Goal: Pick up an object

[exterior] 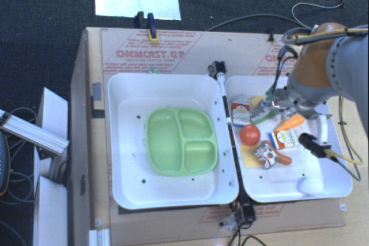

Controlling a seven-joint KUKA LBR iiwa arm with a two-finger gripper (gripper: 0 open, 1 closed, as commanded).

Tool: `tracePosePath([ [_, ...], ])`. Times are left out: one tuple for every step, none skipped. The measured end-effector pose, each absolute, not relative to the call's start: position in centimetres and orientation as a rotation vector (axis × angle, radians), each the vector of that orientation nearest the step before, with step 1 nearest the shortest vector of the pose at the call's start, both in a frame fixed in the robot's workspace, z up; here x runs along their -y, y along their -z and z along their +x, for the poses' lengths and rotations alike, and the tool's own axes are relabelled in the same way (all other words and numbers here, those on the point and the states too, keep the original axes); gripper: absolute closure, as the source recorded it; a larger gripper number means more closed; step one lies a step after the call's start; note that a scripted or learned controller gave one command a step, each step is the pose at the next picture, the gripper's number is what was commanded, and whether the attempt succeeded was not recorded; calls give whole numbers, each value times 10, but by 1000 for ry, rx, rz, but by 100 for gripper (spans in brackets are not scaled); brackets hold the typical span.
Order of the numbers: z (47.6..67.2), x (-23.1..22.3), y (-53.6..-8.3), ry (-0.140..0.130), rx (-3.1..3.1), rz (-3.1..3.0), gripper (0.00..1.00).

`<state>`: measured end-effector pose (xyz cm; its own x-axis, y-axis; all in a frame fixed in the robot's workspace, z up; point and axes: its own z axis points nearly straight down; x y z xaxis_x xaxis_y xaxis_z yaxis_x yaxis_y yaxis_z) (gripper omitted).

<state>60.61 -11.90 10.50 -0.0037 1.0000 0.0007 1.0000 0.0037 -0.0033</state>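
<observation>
Small red tomato, round and glossy, seen in right bin beside cartons. Gripper positioned just above-right of it; grip state cannot be told.

Left bin: green divided plate; right bin: tomato, carrot, small cartons, white egg, gripper above.

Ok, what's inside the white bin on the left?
A light green plastic divided tray lies flat in the left white bin, its compartments holding nothing. The bin floor beneath the tray is covered, so that part cannot be checked.
</observation>
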Motion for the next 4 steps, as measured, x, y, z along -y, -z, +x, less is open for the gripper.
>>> tracePosePath([
  [641,98,-91,11,2234,-2225,0],
  [643,98,-103,19,2240,-2228,100],
  [643,98,-103,19,2239,-2228,0],
  [673,102,-91,16,2236,-2223,0],
])
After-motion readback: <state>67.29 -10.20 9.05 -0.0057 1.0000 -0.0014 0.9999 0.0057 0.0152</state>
